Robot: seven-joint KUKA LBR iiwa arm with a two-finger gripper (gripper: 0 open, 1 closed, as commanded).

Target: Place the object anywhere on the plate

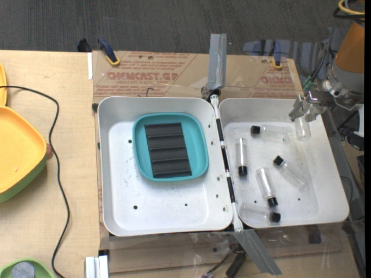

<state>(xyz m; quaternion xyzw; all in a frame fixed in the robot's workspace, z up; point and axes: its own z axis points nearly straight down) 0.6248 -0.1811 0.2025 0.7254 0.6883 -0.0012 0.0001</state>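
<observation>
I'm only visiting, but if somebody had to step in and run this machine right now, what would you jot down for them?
Claw: over the right bin's far right corner; I cannot tell if it is open or shut, or holding anything.
Things: several clear vials with black caps lie loose in the right bin. The teal plate, with a dark ribbed insert, sits in the left bin.
Done: no vial on the plate yet.
Left: pick up one vial and set it on the plate.

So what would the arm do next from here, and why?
Probably lower toward a vial in the right bin. The end effector hangs over that bin's far edge, the vials lie loose there, and the teal plate in the left bin awaits one.
</observation>
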